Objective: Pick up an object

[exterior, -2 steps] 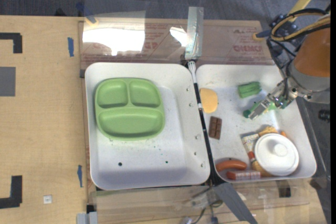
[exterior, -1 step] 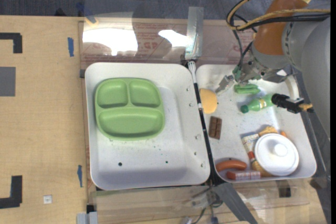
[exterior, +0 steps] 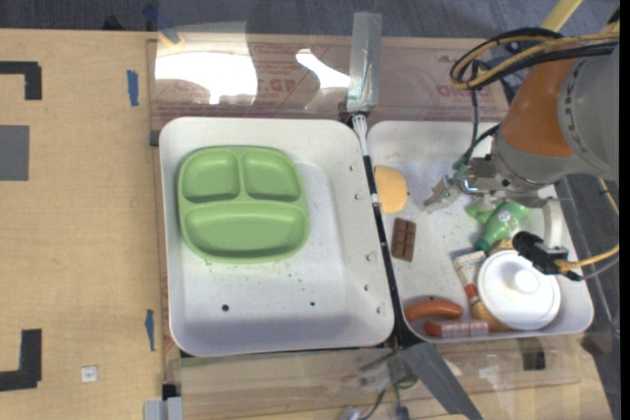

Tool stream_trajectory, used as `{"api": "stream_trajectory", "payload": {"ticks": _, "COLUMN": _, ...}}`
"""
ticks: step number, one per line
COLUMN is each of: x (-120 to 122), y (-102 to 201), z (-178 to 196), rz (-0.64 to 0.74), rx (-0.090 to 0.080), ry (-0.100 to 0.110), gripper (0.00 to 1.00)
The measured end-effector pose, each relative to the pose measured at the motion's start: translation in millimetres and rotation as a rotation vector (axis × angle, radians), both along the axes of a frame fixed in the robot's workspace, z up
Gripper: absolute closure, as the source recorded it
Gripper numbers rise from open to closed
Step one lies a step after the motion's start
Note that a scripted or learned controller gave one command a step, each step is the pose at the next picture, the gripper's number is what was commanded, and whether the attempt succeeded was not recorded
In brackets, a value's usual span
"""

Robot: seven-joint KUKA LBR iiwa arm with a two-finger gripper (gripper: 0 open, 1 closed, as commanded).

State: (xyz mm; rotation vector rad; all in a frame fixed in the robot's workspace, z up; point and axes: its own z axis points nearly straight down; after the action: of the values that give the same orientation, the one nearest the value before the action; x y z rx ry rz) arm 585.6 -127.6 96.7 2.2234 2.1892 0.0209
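Note:
My gripper [exterior: 440, 195] hangs low over the middle of the right bin [exterior: 413, 141], reaching in from the right below the orange wrist band. Nothing shows in its grasp. Just left of it lies a yellow-orange roll [exterior: 391, 189]. A brown chocolate bar [exterior: 404, 238] lies below the roll. To the gripper's lower right sits a crumpled green object [exterior: 497, 226], partly under the wrist. A red sausage [exterior: 433, 309] rests near the bin's front edge.
A white round container [exterior: 519, 290] stands at the right bin's front right, with a small box [exterior: 470, 263] and a reddish stick [exterior: 459, 330] beside it. The left bin [exterior: 187, 330] holds a green divided plate [exterior: 241, 204]. Cables loop above the arm.

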Motion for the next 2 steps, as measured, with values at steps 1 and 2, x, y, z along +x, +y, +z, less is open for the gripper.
{"api": "stream_trajectory", "payload": {"ticks": 1, "x": 60.6, "y": 12.0, "z": 7.0, "rz": -0.218, "rx": 0.008, "ry": 0.021, "gripper": 0.00}}
{"api": "stream_trajectory", "payload": {"ticks": 2, "x": 81.8, "y": 33.5, "z": 23.4, "rz": -0.533, "rx": 0.012, "ry": 0.021, "gripper": 0.00}}
